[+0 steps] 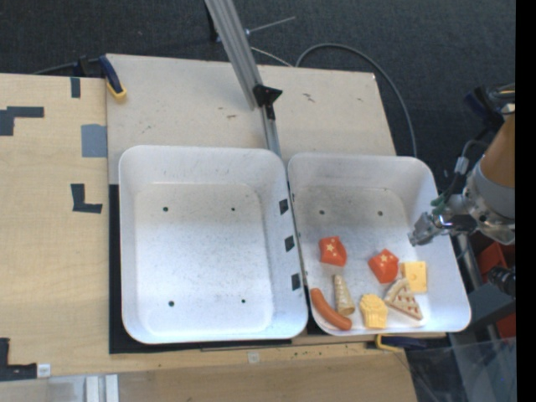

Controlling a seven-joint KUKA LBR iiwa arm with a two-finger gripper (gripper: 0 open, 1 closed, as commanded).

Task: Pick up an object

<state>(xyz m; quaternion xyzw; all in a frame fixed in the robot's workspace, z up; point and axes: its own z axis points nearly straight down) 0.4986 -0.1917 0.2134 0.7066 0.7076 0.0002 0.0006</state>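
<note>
Camera view from above the bench: the KUKA arm's gripper hangs over the right rim of the right-hand bin, its fingers too small and blurred here to tell whether they are open or closed; nothing can be seen between them. Toy food items lie clustered in the near half of that bin: a red block and a second red piece, a yellow cheese-like cube, a triangular pizza-like slice, a yellow corn-like piece, a tan cone and an orange-red sausage by the front-left corner. The yellow cube and the second red piece lie nearest the gripper, a little forward of it. The left-hand bin sits alongside. By the look of things the pick is not yet made: every item rests on the bin floor, and the descent, the grasp and the lift all appear to remain.
</note>
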